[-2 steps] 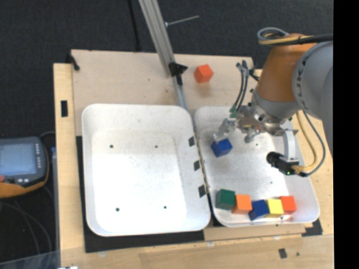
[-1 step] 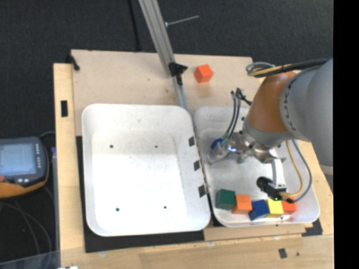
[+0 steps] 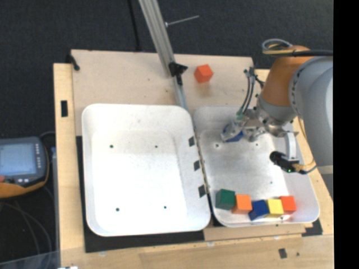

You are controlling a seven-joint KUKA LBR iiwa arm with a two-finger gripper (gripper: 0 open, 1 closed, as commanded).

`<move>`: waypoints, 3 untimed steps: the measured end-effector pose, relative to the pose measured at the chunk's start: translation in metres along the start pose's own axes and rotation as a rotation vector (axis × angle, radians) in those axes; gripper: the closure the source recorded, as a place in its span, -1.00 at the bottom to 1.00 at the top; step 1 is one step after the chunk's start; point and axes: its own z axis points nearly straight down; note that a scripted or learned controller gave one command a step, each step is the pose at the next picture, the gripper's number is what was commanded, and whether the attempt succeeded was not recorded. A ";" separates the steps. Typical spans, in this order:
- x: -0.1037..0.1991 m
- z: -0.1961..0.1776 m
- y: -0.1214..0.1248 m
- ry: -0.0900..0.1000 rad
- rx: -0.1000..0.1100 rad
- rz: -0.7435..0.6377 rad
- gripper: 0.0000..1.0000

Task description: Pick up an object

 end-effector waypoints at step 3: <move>-0.044 -0.095 -0.107 0.003 0.006 0.002 -1.00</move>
